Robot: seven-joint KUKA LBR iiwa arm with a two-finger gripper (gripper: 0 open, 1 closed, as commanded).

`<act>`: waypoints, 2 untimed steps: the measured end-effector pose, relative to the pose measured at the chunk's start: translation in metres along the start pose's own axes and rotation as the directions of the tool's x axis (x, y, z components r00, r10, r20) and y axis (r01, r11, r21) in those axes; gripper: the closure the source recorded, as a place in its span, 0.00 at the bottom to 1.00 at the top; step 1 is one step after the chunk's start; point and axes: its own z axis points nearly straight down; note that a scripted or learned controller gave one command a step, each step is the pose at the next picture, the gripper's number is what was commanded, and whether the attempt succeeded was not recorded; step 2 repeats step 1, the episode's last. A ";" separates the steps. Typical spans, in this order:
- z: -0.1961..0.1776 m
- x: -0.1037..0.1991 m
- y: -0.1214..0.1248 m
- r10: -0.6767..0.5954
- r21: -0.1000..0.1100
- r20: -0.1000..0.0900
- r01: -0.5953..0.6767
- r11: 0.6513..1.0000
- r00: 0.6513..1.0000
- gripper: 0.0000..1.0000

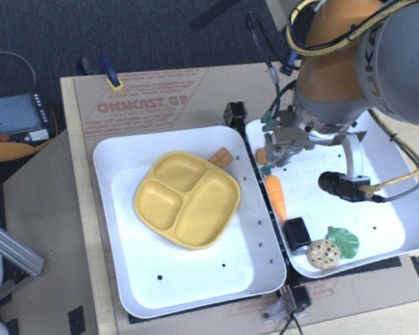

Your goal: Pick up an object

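My gripper (276,151) hangs over the back left corner of the right bin (393,218), just above the top end of an orange carrot (274,197) that lies along the bin's left wall. A small brown piece (261,155) sits right beside the gripper. Further forward in the same bin lie a black block (297,233), a round speckled cookie (323,254) and a green leafy toy (344,239). Nothing visibly hangs from the gripper.
The left bin (131,268) holds a yellow divided plate (188,199) with a small brown block (220,157) at its back right edge. A black cable fitting (343,185) from the arm hangs over the right bin's middle. The bin divider runs just left of the carrot.
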 end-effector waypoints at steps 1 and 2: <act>0.011 0.056 0.016 -0.002 -0.003 0.000 0.002 1.000 1.000 1.00; 0.011 0.056 0.016 -0.002 -0.003 0.000 0.002 1.000 1.000 1.00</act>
